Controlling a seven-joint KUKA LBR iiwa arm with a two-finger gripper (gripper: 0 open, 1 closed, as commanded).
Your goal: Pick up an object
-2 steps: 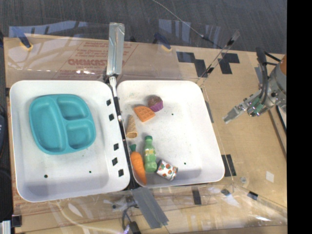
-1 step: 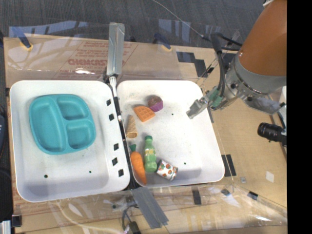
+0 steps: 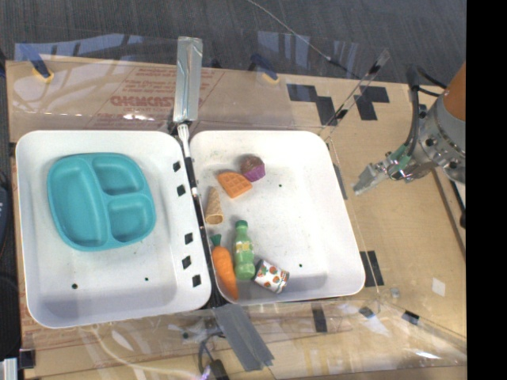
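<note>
From the overhead camera, the gripper [image 3: 372,177] hangs at the frame's right, outside the right bin [image 3: 337,236]; how far apart its fingers stand I cannot tell, and nothing shows between them. The toys, carrot [image 3: 225,269] and green bottle [image 3: 243,250] among them, cluster centre-frame, likely kept within reach.

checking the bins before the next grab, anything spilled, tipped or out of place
Nothing spilled or damaged. The small printed can lies on its side near the right bin's front edge, and the green bottle lies flat beside the carrot. The teal tray sits flat in the left bin.
</note>
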